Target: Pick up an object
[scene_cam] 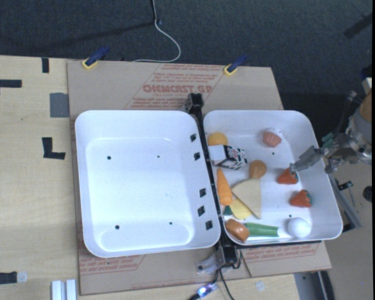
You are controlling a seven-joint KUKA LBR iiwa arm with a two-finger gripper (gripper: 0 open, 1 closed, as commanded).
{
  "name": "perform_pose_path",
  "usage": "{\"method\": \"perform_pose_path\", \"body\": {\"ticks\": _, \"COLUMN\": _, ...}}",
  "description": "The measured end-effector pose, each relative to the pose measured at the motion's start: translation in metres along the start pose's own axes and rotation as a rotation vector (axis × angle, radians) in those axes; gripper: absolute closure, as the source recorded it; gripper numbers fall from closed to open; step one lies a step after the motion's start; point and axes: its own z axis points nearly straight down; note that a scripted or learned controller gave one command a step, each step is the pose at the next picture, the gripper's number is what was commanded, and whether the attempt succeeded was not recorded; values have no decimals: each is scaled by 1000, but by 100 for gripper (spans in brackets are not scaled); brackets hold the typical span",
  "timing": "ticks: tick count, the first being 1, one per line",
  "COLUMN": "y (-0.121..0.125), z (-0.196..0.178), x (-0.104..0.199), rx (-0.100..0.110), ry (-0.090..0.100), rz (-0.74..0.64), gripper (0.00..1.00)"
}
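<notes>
Gripper [300, 163]: it reaches in over the right bin's far edge from the right, tip low and just beside a red strawberry-like piece [287, 177]; I cannot tell how the hand is set from here.
Likely target: that red piece, judging by how close the tip sits; nothing shows as held.
Right bin [312, 129]: all the pickable things lie here, which explains why the arm works this side.
Loose pieces: a second red piece [301, 199] and a white ball [298, 227] lie apart near the right wall, easy to reach singly.
Crowded pile: an orange carrot [224, 188], a pale wedge [250, 197] and a green stick [260, 230] touch or overlap by the divider, harder to separate.
Left bin [100, 127]: probably the drop side.
Risk: the tip may nudge the piece away.
</notes>
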Motion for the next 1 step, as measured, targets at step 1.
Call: {"method": "perform_pose_path", "body": {"ticks": 1, "y": 9, "z": 152, "x": 23, "rx": 1, "ry": -2, "rz": -1, "gripper": 0}}
